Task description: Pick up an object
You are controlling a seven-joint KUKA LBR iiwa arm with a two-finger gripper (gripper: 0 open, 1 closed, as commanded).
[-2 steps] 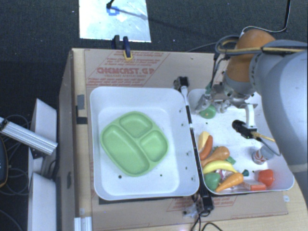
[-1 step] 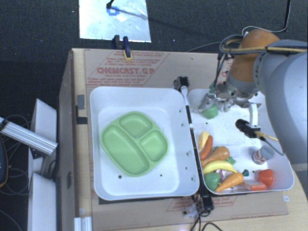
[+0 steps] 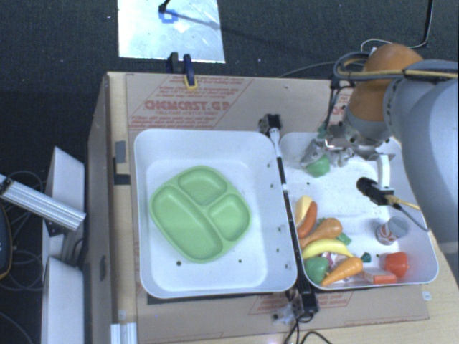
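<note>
My gripper (image 3: pixel 327 152) hangs low over the far left corner of the right bin (image 3: pixel 427 262). A small green toy (image 3: pixel 318 167) lies right under it, touching or nearly touching its tip. Whether the toy is gripped cannot be made out from this angle. Nearer the front of the same bin lies a heap of toy food: a yellow-orange piece (image 3: pixel 305 208), a red chili (image 3: pixel 308 222), an orange carrot (image 3: pixel 328 229), a banana (image 3: pixel 327 249), a green pepper (image 3: pixel 315 267), a second carrot (image 3: pixel 344 267) and a red tomato (image 3: pixel 396 264).
A green divided plate (image 3: pixel 201 212) lies in the left bin (image 3: pixel 154 278). A small grey and red can (image 3: pixel 391 230) stands by the right bin's right wall. The divider rail (image 3: pixel 285 199) runs between the bins. The arm (image 3: pixel 423 135) covers the right bin's far right.
</note>
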